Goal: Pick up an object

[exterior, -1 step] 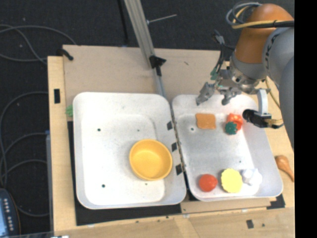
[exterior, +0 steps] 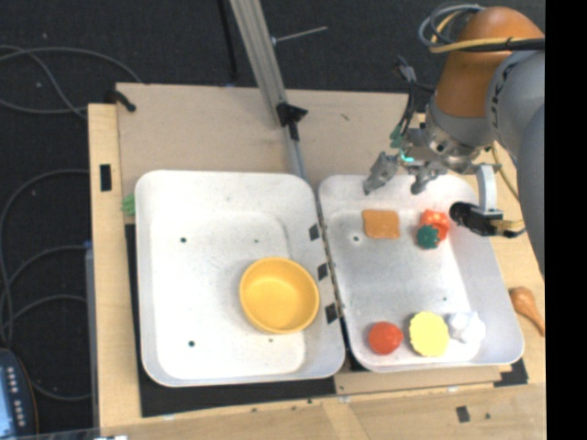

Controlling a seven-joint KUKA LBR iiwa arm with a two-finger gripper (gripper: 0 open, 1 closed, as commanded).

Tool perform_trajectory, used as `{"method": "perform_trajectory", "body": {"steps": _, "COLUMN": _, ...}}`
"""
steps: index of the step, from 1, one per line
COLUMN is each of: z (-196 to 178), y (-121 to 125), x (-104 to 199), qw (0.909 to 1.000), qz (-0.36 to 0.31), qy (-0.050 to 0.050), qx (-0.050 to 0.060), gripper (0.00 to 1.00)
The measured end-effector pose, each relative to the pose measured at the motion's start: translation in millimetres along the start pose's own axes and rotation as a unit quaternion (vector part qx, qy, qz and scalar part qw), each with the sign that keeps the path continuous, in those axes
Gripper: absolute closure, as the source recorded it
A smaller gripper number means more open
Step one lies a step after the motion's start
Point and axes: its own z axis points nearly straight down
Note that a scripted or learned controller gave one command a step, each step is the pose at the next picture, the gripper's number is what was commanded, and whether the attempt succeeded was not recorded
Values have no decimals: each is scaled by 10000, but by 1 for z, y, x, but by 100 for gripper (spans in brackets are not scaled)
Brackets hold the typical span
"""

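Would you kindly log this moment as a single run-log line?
claw: open, holding nothing, above right bin's far edge | nearest: orange block | yellow bowl: left bin | phase: pre-grasp

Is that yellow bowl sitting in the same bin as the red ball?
No, the yellow bowl sits in the left bin, while the red ball lies in the right bin.

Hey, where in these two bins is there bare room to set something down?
Most of the left bin is bare, all around the yellow bowl. In the right bin, the middle lies free between the tan block and the red ball. Its back-right and front edges are crowded.
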Motion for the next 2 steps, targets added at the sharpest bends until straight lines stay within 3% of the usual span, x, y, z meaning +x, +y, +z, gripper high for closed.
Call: {"method": "perform_trajectory", "body": {"steps": 2, "z": 101, "y": -5, "x": -14, "qw": 10000, "qz": 32, "qy": -18, "qx": 24, "gripper": 0}}
